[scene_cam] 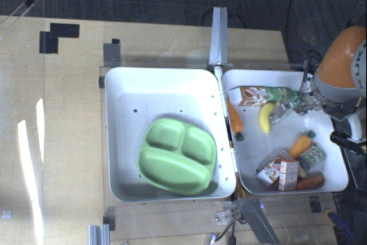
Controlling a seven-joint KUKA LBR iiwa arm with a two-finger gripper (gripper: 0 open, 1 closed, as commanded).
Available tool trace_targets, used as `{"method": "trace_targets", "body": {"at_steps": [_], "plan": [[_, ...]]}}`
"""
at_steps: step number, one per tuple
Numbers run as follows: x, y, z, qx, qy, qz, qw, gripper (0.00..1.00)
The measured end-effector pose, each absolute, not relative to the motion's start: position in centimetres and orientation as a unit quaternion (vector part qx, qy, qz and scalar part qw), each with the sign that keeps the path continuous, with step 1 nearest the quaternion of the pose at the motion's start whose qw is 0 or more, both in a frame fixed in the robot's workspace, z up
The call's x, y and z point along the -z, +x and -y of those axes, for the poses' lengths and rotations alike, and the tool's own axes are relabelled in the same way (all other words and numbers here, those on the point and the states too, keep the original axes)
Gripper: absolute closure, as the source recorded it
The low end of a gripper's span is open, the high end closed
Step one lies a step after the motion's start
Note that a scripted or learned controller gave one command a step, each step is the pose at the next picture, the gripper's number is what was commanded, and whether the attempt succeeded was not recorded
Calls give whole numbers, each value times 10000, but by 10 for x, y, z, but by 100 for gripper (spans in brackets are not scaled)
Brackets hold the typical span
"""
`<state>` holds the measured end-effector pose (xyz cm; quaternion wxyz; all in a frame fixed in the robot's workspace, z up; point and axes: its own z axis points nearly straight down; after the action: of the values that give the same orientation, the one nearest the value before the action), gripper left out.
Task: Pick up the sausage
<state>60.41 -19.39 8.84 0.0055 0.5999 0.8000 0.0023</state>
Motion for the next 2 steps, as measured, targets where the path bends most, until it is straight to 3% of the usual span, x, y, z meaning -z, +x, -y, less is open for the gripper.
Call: {"method": "trace_targets", "body": {"at_steps": [1, 2], "plan": [[-86, 647, 174, 69, 5310, -8473, -115, 0], [-110, 656, 143, 153, 5448, -8384, -31, 0]]}}
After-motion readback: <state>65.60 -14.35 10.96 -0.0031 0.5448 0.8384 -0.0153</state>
